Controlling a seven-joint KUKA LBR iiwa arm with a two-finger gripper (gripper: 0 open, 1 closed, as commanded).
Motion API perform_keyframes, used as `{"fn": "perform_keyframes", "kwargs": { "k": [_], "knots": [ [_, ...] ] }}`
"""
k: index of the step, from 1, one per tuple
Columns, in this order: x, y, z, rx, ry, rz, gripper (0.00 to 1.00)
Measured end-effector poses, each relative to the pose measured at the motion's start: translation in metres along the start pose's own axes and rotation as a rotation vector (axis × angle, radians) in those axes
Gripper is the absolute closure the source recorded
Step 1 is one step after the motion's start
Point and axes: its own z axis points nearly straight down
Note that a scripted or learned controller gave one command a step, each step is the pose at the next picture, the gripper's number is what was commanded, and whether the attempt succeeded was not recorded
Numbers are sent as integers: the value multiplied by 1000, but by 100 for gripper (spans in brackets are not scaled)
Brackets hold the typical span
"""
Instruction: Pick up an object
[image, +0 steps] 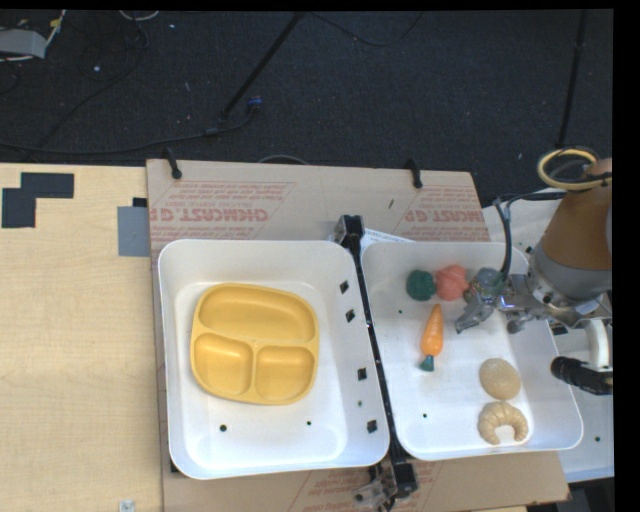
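- Camera view: the gripper is seen low over the right bin — jaw state cannot be told
- Just beside it, a carrot and orange ball are found

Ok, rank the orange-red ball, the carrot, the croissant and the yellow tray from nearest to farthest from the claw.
From the claw:
1. Orange-red ball, just to its left in the right bin.
2. Carrot, lower left, same bin.
3. Croissant, near the bin's front edge.
4. Yellow tray, over in the left bin.
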Motion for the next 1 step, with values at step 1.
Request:
{"fn": "perform_keyframes", "kwargs": {
  "k": [1],
  "knots": [
    [1, 0, 53, -4, -2, 0, 0]
  ]
}}
